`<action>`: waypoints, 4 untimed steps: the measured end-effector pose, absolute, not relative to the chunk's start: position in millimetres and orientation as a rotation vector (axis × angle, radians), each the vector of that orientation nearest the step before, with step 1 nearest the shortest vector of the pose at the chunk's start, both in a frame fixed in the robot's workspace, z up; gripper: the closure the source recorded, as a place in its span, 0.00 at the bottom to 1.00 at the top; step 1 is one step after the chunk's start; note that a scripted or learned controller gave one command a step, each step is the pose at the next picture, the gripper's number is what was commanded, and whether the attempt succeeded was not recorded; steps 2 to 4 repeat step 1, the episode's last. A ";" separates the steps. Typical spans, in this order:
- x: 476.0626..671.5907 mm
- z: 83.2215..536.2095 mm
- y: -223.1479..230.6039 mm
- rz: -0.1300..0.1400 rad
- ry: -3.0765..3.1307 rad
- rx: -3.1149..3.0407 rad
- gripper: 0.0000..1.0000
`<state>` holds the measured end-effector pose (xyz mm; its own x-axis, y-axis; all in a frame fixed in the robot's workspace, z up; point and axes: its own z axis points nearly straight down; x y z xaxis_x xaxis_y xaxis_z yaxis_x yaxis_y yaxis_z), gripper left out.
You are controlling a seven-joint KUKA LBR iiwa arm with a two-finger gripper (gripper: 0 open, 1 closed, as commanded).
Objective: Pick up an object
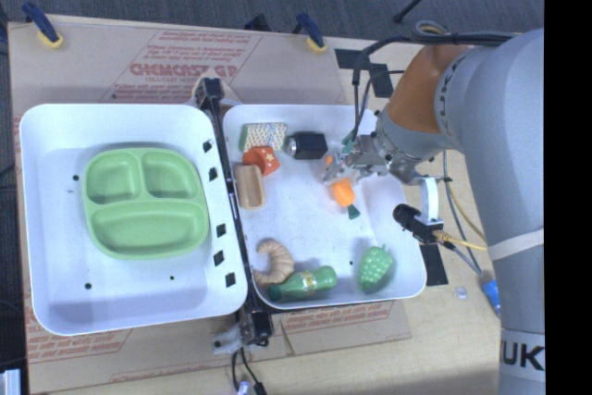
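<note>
My gripper (344, 164) hangs over the upper right part of the right bin (305, 222). Directly below and touching its tip in the image lies a small orange carrot (343, 192) with a green stem end; whether it is gripped or lying on the bin floor cannot be told. A black object (306, 144) sits just left of the gripper. Further left are a red toy (262, 159), a checkered item (265, 135) and a tan block (249, 186).
Along the right bin's front edge lie a croissant (273, 260), a green bottle (305, 282) and a green bunch of grapes (375, 266). The left bin (46, 282) holds a green divided plate (145, 200). Cables trail beside the bin's right wall.
</note>
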<state>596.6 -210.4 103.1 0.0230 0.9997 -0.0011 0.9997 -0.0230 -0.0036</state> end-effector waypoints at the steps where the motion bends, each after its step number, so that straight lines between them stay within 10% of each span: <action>1: 606.6 185.0 -197.0 0.002 -2.479 -1.930 1.00; 4: 606.6 185.0 -197.0 0.002 -2.479 -1.930 1.00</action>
